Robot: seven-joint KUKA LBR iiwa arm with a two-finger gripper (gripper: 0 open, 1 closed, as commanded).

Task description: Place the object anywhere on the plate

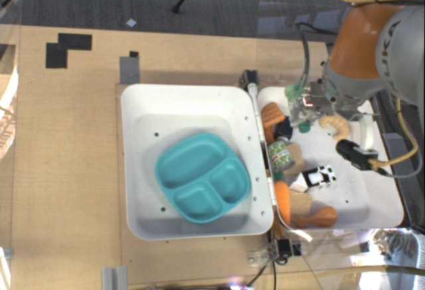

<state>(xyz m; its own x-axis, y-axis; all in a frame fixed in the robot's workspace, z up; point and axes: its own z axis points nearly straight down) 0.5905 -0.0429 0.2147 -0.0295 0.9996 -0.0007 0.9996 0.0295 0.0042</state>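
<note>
Hanging over the far end of the right bin (pixel 392 212), the hand (pixel 302 109) sits low among the toy foods, though its fingers are too small and cluttered to tell how they stand. Just beside it toward the divider lies an orange-brown sausage-shaped toy (pixel 271 116) with a small black piece (pixel 283 129) at its near end; a ridged pale pastry toy (pixel 334 123) lies on the hand's other side. Nearer the camera rest a green patterned bundle (pixel 281 154), a black-and-white cow toy (pixel 321 177), a carrot (pixel 282 198) against the divider and a brown bread-like piece (pixel 315 217). Well apart, in the left bin (pixel 139 109), the teal plate (pixel 202 177) with three compartments lies flat. Both bins rest on the wooden worktop (pixel 66 162).
</note>
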